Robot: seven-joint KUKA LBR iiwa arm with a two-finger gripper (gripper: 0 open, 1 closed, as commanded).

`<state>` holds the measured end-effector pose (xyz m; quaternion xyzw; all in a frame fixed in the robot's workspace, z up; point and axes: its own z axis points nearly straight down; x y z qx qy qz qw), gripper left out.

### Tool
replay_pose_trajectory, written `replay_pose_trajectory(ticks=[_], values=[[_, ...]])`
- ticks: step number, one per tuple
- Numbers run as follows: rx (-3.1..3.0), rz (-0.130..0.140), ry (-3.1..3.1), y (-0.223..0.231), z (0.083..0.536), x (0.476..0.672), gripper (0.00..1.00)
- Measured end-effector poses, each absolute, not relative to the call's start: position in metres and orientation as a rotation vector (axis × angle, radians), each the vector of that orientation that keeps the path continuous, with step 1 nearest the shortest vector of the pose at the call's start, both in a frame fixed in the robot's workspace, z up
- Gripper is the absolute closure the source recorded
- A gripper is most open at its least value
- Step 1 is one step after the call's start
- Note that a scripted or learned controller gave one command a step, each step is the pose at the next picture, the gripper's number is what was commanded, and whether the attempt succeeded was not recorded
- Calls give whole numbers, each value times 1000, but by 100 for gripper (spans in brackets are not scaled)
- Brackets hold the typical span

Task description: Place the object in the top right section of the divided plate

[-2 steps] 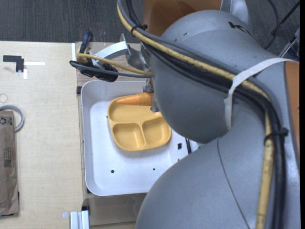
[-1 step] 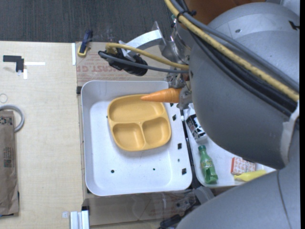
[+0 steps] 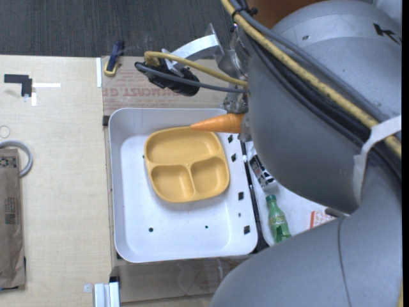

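Camera view — the scene is being looked down on at a slant, and most of the right side is being taken up by the grey arm.

The gripper itself is being hidden behind the arm's bulk, somewhere near the upper right corner of the left bin; whether it is clenched or released cannot be told.

The task's object — an orange carrot — is being seen poking out leftward from under the arm, its narrow tip lying over the upper right rim of the divided plate. Whether it is being gripped or merely resting there cannot be judged, since its thick end is being covered.

The yellow plate is sitting in the left bin, with one long section along its top and two smaller ones below. No section is seen holding anything yet, so the placement is being judged as not finished: the carrot is being brought to the plate's upper right edge, and the lowering and letting go are being left to do.

Just below where the gripper is presumed to be, a green bottle is lying in the right bin.

Red lettering is being made out on the cardboard above the bin, too faint to read.
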<state>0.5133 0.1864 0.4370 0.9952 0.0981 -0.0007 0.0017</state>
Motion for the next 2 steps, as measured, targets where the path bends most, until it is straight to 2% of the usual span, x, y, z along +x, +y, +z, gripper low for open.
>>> replay_pose_trajectory(ticks=[1, 2], values=[[3113, -2, 409, 193, 442, 483, 100], [3121, -6, 319, 228, 287, 508, 100]])
